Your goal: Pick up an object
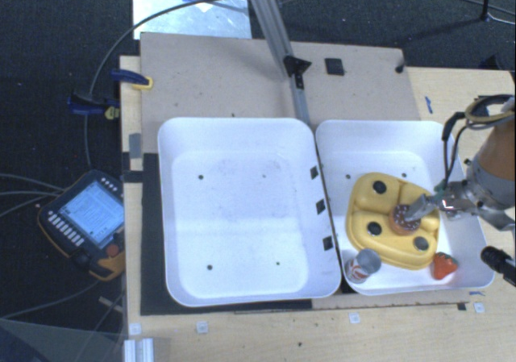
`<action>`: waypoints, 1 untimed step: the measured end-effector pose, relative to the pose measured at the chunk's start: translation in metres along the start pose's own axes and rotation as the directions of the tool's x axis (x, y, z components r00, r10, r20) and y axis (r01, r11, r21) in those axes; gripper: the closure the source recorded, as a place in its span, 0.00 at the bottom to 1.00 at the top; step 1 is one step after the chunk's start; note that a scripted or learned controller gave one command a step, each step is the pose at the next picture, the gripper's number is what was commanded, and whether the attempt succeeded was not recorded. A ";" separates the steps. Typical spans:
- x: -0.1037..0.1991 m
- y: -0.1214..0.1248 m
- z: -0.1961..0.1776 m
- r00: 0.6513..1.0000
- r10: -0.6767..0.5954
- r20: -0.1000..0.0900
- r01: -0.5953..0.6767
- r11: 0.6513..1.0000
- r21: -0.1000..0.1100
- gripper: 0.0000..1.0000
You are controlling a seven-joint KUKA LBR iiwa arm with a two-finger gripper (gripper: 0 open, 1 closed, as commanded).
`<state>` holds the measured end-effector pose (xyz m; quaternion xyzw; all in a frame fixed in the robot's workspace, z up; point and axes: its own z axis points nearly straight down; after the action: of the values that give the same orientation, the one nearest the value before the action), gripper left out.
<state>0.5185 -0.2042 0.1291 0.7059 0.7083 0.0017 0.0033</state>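
Right bin [379, 143]: fingers [417, 209] over yellow toy [379, 207], near rim.

No legible text, label, brand, number or sign anywhere. Lit screen of the handheld pendant [87, 217] left of the bins: pale blue glow, lines too small and blurred to read. Small white tags [353, 318] along the front edge of the surface: marks too tiny to make out. Black patches [334, 67] on the cardboard behind the bins: plain, no print visible. Yellow object [379, 227] in the right bin: dark round spots, no lettering.
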 end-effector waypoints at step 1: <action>0.000 0.000 -0.009 1.000 0.001 -0.001 -0.001 1.000 0.000 1.00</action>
<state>0.5186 -0.2037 0.1379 0.7061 0.7081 0.0020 0.0030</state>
